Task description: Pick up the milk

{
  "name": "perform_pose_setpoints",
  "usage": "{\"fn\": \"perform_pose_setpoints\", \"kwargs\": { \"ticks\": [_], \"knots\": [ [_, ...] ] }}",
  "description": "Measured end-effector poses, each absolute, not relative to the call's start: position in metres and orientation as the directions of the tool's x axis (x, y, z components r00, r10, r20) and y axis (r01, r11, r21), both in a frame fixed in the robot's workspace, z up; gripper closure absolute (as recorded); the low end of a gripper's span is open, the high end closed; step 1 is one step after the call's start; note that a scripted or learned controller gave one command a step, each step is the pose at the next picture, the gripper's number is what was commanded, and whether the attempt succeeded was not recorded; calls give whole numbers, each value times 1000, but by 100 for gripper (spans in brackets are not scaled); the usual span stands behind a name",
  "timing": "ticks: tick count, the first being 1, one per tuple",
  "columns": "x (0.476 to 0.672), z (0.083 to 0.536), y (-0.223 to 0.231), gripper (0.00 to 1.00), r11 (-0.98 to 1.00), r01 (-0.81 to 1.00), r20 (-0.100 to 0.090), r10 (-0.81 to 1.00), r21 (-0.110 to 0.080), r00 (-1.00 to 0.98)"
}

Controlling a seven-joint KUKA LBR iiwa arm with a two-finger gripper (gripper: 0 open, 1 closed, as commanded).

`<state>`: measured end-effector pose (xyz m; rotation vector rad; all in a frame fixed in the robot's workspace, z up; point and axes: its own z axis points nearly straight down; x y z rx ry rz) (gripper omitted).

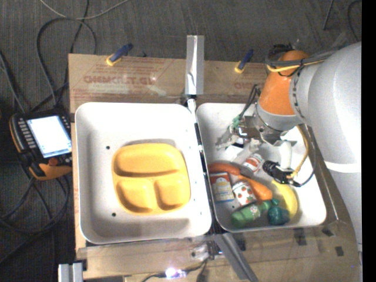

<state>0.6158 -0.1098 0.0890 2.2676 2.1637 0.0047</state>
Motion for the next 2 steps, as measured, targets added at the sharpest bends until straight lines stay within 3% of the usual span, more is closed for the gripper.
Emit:
{"fn": "perform_pose_setpoints", "kwargs": {
  "ticks": [1,2],
  "knots": [
    [616,99,-110,100,-47,999,-3,999,7,47],
    [602,183,-70,100,-118,993,-2,993,-3,118]
  ]
}}
